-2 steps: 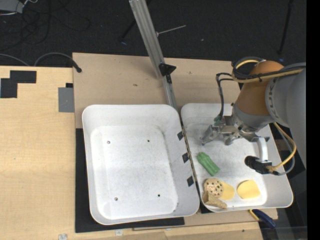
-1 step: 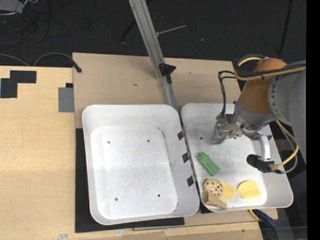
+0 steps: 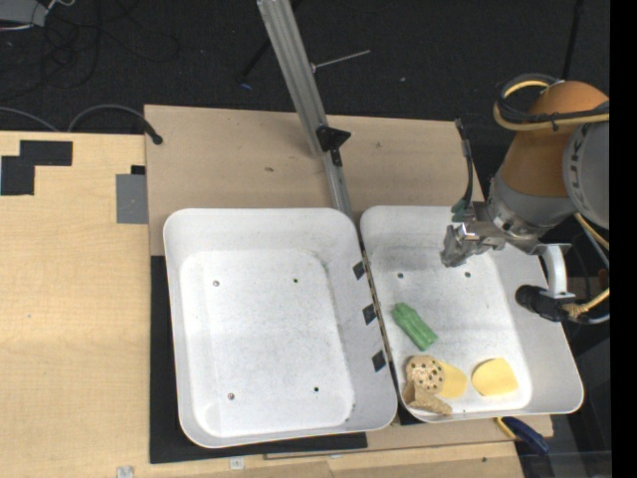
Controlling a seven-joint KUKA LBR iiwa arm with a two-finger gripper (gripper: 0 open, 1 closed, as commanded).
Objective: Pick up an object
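Camera view puts my claw [image 3: 457, 247] over the right bin [image 3: 542, 366], far part; its state I cannot tell. Nearer the front lie a green ridged piece [image 3: 414, 326], a speckled cookie [image 3: 425, 373] and a yellow block [image 3: 494, 376]. Beside it sits the left bin [image 3: 199, 257].

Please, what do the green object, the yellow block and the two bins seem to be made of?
Green object: likely soft plastic or rubber; matte, ridged surface, like a toy vegetable. Yellow block: possibly foam or plastic; smooth, uniform colour, rounded edges. Left bin and right bin: probably moulded hard plastic; white, faintly speckled, with thin rounded rims. None is certain from this view.
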